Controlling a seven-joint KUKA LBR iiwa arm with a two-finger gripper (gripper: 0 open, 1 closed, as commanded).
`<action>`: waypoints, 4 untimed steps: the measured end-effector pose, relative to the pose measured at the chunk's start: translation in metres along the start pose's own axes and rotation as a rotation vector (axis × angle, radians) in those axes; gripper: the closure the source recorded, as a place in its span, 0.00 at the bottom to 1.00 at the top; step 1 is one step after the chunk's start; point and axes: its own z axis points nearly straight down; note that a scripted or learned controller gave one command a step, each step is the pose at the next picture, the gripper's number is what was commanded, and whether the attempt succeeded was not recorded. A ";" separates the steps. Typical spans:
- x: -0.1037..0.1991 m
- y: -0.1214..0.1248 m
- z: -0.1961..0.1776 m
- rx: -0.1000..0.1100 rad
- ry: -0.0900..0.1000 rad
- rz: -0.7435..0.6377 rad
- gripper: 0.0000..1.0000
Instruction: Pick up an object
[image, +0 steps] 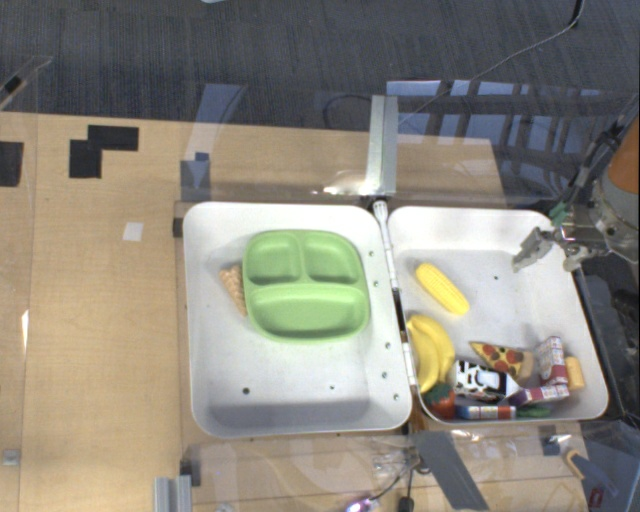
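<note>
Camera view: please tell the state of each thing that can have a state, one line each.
Green tray: upright in the left bin, compartments bare.
Corn cob: lying alone in the right bin.
Banana: lying, unpeeled.
Pizza slice: lying among small items.
Gripper: above the right bin, holding nothing.

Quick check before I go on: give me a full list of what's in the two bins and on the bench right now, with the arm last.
Left bin: 1, white, left half of bench.
Divided plate: 1, green, three compartments, middle of left bin.
Tan item: 1, mostly hidden under the plate's left edge; kind unclear.
Right bin: 1, white, beside the left bin.
Corn cob: 1, yellow, left-centre of right bin.
Banana: 1, yellow, along right bin's left wall.
Pizza slice: 1, orange-red, near front of right bin.
Small packaged items: several, mixed colours, piled in right bin's front corner; exact count unclear.
Bench: 1, light wood.
Gripper: 1, grey, over right bin's far right corner, holding nothing visible.
</note>
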 end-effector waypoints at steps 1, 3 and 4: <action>0.068 0.025 0.113 0.000 0.001 -0.001 0.00; 0.100 -0.007 0.118 -0.009 0.001 0.018 0.00; 0.096 -0.062 0.116 -0.015 -0.001 -0.024 0.00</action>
